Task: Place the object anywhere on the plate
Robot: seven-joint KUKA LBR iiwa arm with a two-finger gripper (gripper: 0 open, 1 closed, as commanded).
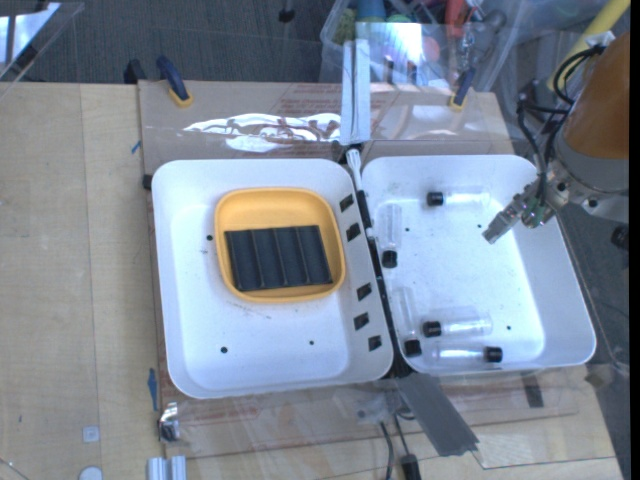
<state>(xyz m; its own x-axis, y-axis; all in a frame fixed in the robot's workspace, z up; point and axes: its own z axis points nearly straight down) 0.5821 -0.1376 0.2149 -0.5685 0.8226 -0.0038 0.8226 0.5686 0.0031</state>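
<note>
Whether the gripper (497,230) at the frame's right, over the right bin (560,298), is open or closed, I cannot tell. Left to right: a yellow plate (232,211) bearing a dark ridged block (277,258) in the left bin (180,318), then clear capped tubes (458,325) scattered in the right.

My robot arm (600,118) comes in at about three o'clock. Its top part is big, round and orange-brown. Under that I see a smooth, light grey piece, like a fat ring. Black cables (560,73) loop out beside it, toward one o'clock, and a yellow hose (608,13) runs up past them. At the end sits the gripper (497,230). It is small, grey and metal, with tiny dark bits and a spot of green on it. Its tip is thin and looks like a dull grey stick.
</note>
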